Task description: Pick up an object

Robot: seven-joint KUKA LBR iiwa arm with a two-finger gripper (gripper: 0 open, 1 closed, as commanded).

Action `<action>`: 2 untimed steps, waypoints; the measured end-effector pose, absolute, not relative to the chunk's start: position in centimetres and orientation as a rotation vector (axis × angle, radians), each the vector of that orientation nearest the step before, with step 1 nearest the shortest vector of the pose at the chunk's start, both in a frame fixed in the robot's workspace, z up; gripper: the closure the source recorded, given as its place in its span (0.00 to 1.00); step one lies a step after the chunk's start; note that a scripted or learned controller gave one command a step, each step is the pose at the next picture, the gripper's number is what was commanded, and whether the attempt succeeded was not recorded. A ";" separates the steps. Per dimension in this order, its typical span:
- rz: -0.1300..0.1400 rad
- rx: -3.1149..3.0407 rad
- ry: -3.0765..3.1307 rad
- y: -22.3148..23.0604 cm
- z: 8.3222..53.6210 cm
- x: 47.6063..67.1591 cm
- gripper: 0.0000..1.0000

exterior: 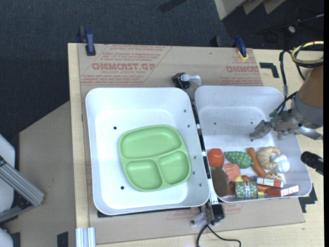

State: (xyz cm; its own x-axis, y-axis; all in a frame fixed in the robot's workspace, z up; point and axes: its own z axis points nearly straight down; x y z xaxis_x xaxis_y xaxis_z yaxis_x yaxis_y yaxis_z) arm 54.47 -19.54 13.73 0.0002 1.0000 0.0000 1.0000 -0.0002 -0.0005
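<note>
My gripper [268,131] hangs over the right bin [226,99], near its right wall, with grey fingers [257,133] spread open and nothing between them. Just below it, a pile of toy food fills the near end of that bin. In the pile are a tan croissant [268,156], an orange carrot [255,161], a green bumpy vegetable [238,158], a red tomato [216,157], a green can [247,190] and a brown piece [221,181]. The gripper stands a little above the croissant and is not touching it.
The left bin [103,112] holds a green divided plate [154,157]. A black and white clip [185,80] sits at the far end of the seam between the bins. Cables loop at the far right [308,53]. The far half of the right bin is bare white floor.
</note>
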 end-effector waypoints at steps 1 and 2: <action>-0.013 -2.243 -2.240 -17.7 9.0 49.5 0.00; -0.016 -2.252 -2.244 -17.9 10.5 49.8 1.00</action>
